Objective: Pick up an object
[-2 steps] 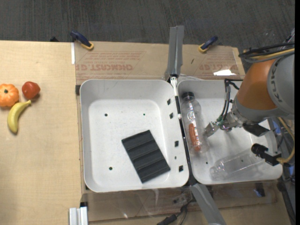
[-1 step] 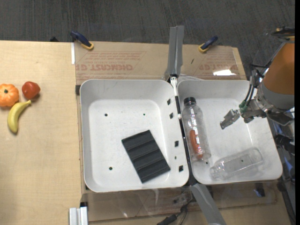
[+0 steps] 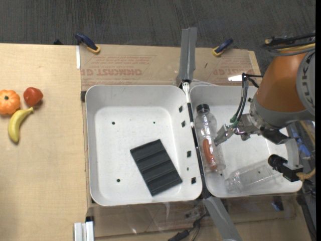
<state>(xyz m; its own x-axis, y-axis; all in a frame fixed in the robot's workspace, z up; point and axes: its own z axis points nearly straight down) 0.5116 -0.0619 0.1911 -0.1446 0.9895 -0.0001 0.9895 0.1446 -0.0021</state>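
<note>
tool (image 3: 220, 136) — grip state unclear — over right bin (image 3: 281, 187), wooden bench (image 3: 45, 185), dark carpet (image 3: 125, 9) beyond

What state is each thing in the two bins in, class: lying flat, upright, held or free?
Black ridged block: lying flat in the left bin, free.
Bottle with the red label: on its side, capped, along the right bin's left wall.
Clear bottle: on its side, free.
Gripper: beside the labelled bottle, nothing visibly held.
</note>
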